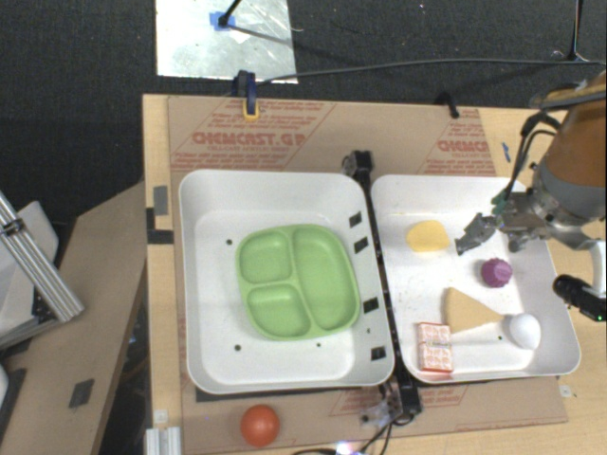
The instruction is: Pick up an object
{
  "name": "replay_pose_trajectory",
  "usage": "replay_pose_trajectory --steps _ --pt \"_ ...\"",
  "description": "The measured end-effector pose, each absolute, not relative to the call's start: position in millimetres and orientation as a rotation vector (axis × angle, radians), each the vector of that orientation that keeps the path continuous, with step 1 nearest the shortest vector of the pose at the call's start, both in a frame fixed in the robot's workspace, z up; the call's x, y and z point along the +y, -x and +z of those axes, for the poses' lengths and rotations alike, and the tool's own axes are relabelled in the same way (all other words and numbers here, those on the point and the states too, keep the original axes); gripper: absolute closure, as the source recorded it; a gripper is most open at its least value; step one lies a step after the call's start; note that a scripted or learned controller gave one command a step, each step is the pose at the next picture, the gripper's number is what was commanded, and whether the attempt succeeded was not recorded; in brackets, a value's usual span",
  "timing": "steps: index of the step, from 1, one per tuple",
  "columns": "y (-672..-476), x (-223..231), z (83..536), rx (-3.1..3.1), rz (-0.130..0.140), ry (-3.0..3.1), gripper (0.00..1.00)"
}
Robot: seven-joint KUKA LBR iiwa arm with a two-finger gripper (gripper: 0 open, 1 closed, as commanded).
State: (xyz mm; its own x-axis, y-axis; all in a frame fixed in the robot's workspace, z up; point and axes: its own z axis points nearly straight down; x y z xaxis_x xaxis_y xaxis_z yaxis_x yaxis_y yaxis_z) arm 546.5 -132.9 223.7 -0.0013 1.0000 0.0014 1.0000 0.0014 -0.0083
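The two-finger gripper (493,234) hangs over the right-hand shallow white bin (398,197). Its dark fingers look spread and hold nothing, though they are small at this slant. Taking that bin as the landmark, the nearest candidate is the small round purple object (496,272), lying near the bin's middle just below the fingertips. The round yellow piece (428,236) sits toward the bin's left side, the pale tan wedge (465,311) and the white egg-shaped ball (522,331) toward its front, and the small red-and-white box (434,346) at its front left corner.

To do this step well, I would centre the fingers squarely over the purple object before descending, since a round thing may roll aside if struck off-centre.

Left of that bin stands its twin, holding a green three-compartment plastic tray (297,282). Both rest on a brown cardboard sheet (285,136), with an orange ball (260,425) on it out front.
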Motion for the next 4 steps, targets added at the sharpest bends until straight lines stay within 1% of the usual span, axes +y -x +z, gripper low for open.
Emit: replay_pose_trajectory --steps 1,2,3,4 --pt "-548.7 -132.9 228.6 -2.226 -0.001 2.219 0.00" --pt "-554.4 -131.9 167.6 -2.221 0.003 2.217 0.00" --pt "-550.2 -133.2 124.8 -2.221 0.002 2.218 0.00" --pt "-550.0 -132.7 82.3 -2.221 0.002 2.218 0.00"
